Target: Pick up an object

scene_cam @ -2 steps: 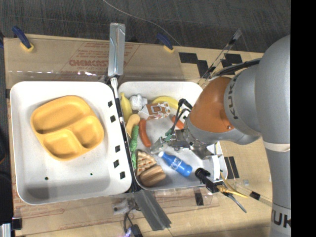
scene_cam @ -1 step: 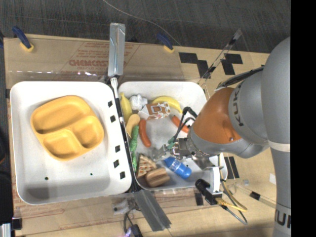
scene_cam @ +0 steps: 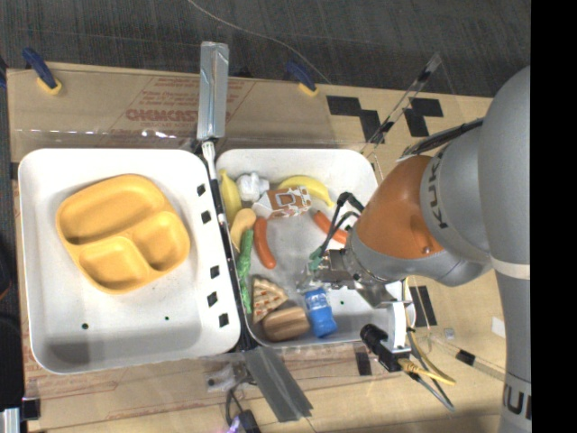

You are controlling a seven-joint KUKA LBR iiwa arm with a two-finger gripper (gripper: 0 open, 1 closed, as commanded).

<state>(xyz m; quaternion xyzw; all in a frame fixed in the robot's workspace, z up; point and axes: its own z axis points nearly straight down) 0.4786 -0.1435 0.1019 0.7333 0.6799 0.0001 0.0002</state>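
Grey and orange, the arm [scene_cam: 451,215] fills the right side of the view and is the thing closest to the camera; its orange band hangs over the right part of the right bin [scene_cam: 356,165]. Below this band the gripper [scene_cam: 326,273] reaches down into the bin, but the wrist covers it, so I cannot tell how it stands or whether it has anything.

Just beside the gripper, toward the front of the bin, lies a small blue can [scene_cam: 320,316] with a white top, tilted. Touching the can on its left is a brown bread roll [scene_cam: 287,323], and above the roll is a slice of pizza [scene_cam: 264,294]. A green vegetable [scene_cam: 245,262], long and thin, lies along the left wall of the bin. Next to it is a red sausage [scene_cam: 265,242], and a second orange-red piece [scene_cam: 326,225] lies partly under the arm. At the far side of the bin are a yellow banana [scene_cam: 306,188], a small carton [scene_cam: 287,202] with brown print, a crumpled white thing [scene_cam: 251,186] and another yellow fruit [scene_cam: 231,198] by the left wall. These things are crowded together, many of them touching.

The left bin [scene_cam: 45,332] holds a yellow divided tray [scene_cam: 122,230], well apart from the gripper. Both bins stand on the desk [scene_cam: 108,102], which is covered with brown cardboard, with blue clamps [scene_cam: 42,70] at its far edge.
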